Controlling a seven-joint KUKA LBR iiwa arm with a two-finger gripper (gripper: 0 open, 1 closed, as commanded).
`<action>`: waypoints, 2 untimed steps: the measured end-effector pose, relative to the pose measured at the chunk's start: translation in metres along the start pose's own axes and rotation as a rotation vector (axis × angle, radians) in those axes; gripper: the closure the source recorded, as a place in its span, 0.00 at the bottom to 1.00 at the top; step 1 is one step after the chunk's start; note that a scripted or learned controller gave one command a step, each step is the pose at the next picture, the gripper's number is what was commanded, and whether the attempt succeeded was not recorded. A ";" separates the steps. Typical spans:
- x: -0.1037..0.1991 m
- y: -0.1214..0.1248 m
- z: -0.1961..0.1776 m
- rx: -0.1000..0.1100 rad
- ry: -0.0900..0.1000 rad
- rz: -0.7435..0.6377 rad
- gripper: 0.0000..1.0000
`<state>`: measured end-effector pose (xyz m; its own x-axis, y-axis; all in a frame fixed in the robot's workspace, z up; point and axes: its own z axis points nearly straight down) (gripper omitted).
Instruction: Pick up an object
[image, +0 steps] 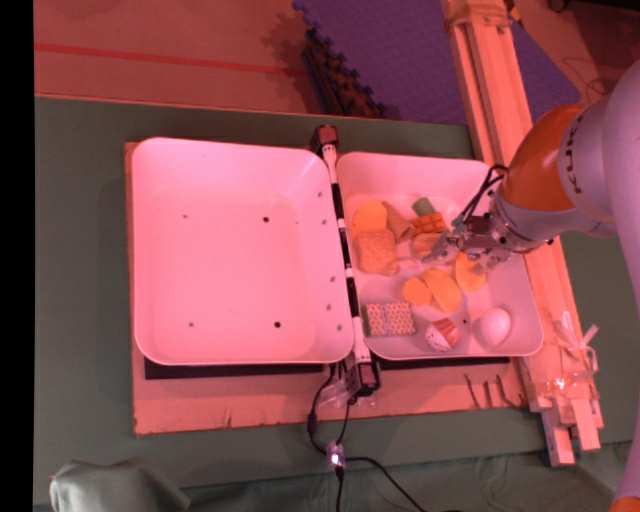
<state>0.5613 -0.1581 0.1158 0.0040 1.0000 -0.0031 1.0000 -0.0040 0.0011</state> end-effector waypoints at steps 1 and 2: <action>-0.002 0.006 0.008 -0.019 -0.005 -0.002 0.00; -0.005 0.007 -0.005 -0.025 -0.010 0.003 1.00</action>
<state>0.5683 -0.1631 0.1205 0.0074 0.9999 -0.0127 0.9996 -0.0070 0.0260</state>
